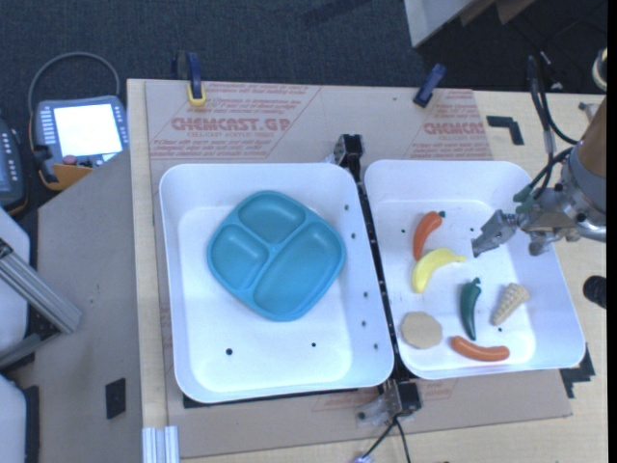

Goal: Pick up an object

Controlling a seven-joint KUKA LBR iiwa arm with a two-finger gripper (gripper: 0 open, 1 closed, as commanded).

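Hand point(494, 231) hangs over the right bin point(549, 355), far-right part, arm coming in from the right. Nothing between the fingers; open or clenched, cannot tell, too small and dark at this angle.

Nearest things: banana point(434, 266) just left and near of the hand, chili point(426, 231) just left of it. Further near: green pepper point(469, 305), corn point(509, 303), cookie point(421, 330), sausage point(479, 351) by the near wall. All lie apart from each other, none stacked.

Left bin point(193, 355) has a blue tray point(277, 266), flat, well apart from the hand.

Judgement: likely target is the banana or chili, being closest. They look like toy food, so probably light, stiff, smooth plastic, a bit slippery, not fragile. Take the banana across its middle, fingers either side of the narrow width; its curve may roll it out if gripped near a tip. Chili is thinner, same idea, mid-body. The tray is too wide for this hand.
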